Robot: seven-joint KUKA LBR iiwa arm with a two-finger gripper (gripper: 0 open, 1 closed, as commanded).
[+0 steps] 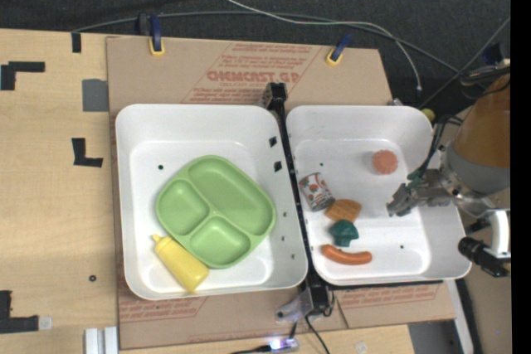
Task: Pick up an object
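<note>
Your gripper (pixel 404 201) sits low over the right side of the right white bin (pixel 412 122); I cannot tell its state. Left of it, apart, lie a pink round object (pixel 384 162), a small red-and-white can (pixel 315 191), an orange-brown chunk (pixel 343 210), a dark green piece (pixel 344 232) and a red sausage (pixel 347 256). The left white bin (pixel 131 128) holds a green divided plate (pixel 216 210) and a yellow squeeze bottle (pixel 179 262).
</note>
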